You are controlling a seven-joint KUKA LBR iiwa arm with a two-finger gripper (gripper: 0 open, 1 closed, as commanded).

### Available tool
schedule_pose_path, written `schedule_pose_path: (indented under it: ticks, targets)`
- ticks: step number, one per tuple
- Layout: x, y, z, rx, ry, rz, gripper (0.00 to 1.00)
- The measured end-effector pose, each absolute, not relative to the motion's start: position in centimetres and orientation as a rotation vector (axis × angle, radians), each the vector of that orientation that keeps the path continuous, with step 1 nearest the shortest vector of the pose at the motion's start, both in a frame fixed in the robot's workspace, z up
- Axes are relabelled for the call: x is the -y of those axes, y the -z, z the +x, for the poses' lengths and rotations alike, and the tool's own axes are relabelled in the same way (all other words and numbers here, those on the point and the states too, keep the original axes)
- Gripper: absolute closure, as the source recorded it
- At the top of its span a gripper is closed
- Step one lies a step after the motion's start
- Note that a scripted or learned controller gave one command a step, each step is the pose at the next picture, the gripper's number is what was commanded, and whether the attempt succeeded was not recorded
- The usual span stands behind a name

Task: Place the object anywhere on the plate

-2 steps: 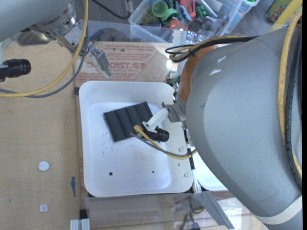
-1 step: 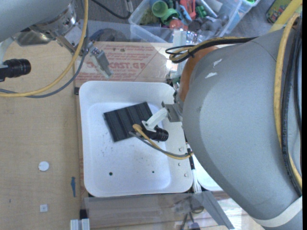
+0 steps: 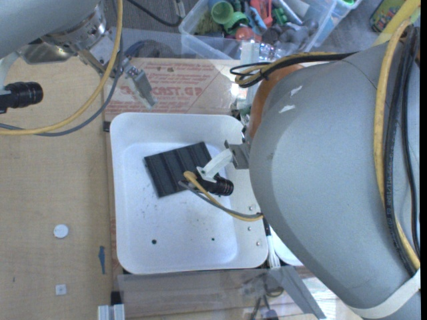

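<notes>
On your far left, the brown bench [image 3: 47,179] carries a small white disc [image 3: 61,231] lying well apart from everything else. Next comes the white bin [image 3: 173,249], with a cardboard sheet [image 3: 180,85] printed in red lying flat just behind its far rim. Inside the bin you'll find the task's thing, a black slab [image 3: 175,169] with ribs running along it. It lies flat on the bin floor in the upper middle, turned at a slant to the bin's walls, and a few dark specks dot the floor nearer you. Beyond the cardboard, at the top of your view, a clear tub [image 3: 267,12] holds a jumble of bright toys. The grey arm [image 3: 320,179] covers the right side, its bulk hanging over the bin's right rim. The gripper [image 3: 235,153] sits at that rim, just beside the slab's right end, mostly hidden by the arm, so you cannot tell whether it is open or closed, nor whether it touches the slab.
</notes>
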State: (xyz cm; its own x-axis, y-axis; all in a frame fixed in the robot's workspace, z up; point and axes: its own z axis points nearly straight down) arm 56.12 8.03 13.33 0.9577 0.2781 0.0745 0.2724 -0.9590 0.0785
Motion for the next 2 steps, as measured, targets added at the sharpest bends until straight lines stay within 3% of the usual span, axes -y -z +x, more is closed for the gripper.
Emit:
schedule_pose_path:
  ticks: [2]
  targets:
    - [-8.06,-13.46,55.99,-0.415,-0.132,3.043,0.00]
